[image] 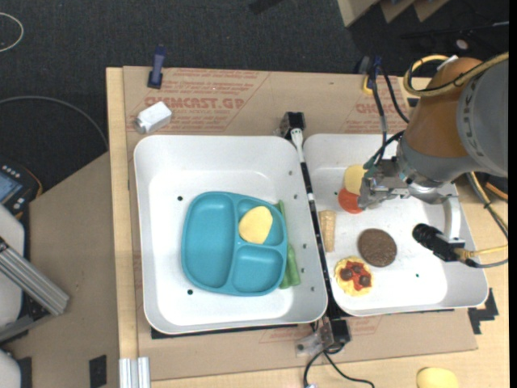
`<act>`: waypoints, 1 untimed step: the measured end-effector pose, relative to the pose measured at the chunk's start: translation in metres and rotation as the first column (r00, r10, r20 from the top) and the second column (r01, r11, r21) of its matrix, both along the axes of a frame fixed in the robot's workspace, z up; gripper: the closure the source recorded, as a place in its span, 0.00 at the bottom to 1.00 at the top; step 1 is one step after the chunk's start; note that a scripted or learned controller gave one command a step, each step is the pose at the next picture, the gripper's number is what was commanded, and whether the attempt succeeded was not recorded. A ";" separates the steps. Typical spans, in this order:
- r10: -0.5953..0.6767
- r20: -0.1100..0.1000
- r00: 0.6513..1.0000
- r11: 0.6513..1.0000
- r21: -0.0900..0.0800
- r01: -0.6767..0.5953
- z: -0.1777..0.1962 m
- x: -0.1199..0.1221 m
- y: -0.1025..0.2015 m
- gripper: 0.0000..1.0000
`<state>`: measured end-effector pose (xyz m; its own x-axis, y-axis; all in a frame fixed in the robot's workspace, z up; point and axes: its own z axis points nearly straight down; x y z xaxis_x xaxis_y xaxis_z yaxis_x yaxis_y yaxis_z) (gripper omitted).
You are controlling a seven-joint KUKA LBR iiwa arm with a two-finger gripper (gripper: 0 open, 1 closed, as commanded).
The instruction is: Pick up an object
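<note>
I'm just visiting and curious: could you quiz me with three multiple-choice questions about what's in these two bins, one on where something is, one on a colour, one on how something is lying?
1. Where is the yellow piece?
A. on the teal tray
B. in the right bin
C. on the cardboard

2. What colour is the divided tray?
A. red
B. teal
C. black

3. How does the brown disc lie?
A. on the tray
B. standing on edge
C. flat on the right bin's floor

Answers: 1 A, it sits in a tray compartment. 2 B, plainly teal. 3 C, its round face points up.
</note>
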<state>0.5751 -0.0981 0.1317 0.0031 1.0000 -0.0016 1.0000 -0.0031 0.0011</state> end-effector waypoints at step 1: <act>-0.001 -0.001 1.000 1.000 -0.001 0.001 -0.049 0.006 -0.072 1.00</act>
<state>0.5806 -0.1702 0.0823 0.0040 1.0000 -0.0022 1.0000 -0.0040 0.0001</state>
